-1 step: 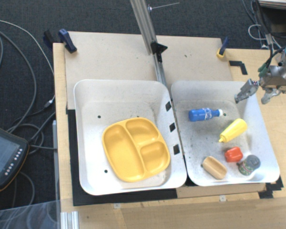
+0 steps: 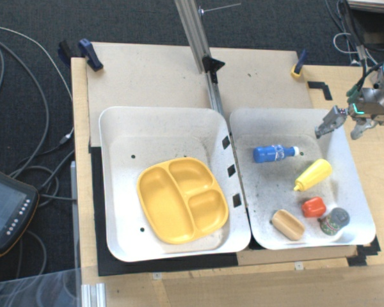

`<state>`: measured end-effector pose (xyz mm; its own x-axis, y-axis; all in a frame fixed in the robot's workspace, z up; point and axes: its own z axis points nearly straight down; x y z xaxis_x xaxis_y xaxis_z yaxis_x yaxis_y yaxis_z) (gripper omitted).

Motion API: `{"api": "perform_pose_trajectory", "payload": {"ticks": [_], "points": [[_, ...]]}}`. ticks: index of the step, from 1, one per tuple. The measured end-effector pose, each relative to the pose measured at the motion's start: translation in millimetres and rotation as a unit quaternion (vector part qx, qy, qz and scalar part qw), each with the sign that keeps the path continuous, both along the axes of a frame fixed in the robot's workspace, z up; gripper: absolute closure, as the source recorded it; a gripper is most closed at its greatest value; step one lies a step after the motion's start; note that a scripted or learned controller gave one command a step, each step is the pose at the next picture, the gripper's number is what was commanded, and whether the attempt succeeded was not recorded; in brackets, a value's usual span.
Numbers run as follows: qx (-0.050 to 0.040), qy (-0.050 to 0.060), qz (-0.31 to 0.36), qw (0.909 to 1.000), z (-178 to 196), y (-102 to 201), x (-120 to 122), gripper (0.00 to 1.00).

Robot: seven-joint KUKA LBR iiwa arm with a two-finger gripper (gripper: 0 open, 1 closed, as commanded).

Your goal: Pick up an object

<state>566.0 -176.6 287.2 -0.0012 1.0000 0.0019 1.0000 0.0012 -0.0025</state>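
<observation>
In the left bin (image 2: 115, 133) a yellow divided plate (image 2: 182, 199) lay flat toward the front; in the right bin (image 2: 269, 123) a blue bottle (image 2: 275, 153) lay on its side, a yellow bottle (image 2: 312, 174) tilted just past it, a tan bun (image 2: 287, 224), a red piece (image 2: 313, 206) and a dark can (image 2: 335, 220) clustered near the front; the gripper (image 2: 345, 125) hovered over the bin's right rim, fingers spread, holding nothing.
</observation>
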Motion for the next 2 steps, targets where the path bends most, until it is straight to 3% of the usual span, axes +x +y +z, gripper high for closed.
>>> {"api": "perform_pose_trajectory", "payload": {"ticks": [2], "points": [[0.0004,0.002,0.000,1.0000,-103,13,12,0.00]]}}
